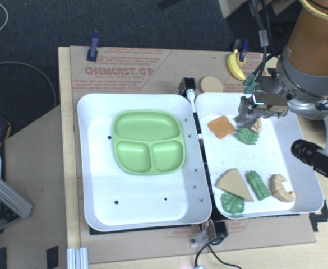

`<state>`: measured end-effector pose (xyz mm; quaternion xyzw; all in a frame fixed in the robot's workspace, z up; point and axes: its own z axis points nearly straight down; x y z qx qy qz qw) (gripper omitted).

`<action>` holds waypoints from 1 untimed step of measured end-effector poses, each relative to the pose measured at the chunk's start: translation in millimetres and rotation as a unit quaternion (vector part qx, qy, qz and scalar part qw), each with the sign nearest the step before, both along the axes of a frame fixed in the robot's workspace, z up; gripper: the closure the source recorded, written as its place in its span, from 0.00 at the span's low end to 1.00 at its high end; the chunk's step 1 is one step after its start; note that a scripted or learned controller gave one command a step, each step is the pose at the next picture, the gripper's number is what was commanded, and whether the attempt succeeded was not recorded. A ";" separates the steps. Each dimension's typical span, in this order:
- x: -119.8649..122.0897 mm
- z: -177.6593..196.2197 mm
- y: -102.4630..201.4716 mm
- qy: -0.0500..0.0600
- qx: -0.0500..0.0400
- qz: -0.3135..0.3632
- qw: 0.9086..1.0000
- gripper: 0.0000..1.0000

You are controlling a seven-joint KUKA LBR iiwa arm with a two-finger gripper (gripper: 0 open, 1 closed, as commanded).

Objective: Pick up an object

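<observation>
The tool (pixel 248 120) hangs low over the far part of the right bin (pixel 298 167), its grey body pointing down at a frilly green toy vegetable (pixel 247 135); whether its jaws are spread or closed on anything I cannot tell, since the body hides the tips. A pale object just beside that green piece (partly hidden under the tool) is too covered to name. Just to the left lies an orange wedge-shaped piece (pixel 221 126), apart from the tool.

Nearer the camera in the same bin sit a tan triangular slice (pixel 235 183), a round green leafy piece (pixel 232 203) touching its near corner, a long green pod (pixel 258 185) just beside the slice, and a beige curved piece (pixel 281 188) towards the bin's right wall.

The left bin (pixel 96 167) holds a light green divided plate (pixel 149 141) with three compartments, lying flat in the far half.

On the tabletop (pixel 124 66) beyond the bins rest a yellow banana (pixel 236 66) and a round tan disc (pixel 211 84), with a blue clamp (pixel 93 46) at the far left edge
</observation>
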<state>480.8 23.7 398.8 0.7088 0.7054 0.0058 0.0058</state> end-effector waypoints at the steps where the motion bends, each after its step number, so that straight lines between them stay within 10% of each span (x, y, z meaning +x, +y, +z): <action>1: -2.3 -66.9 17.2 0.012 0.000 0.002 1.000 1.00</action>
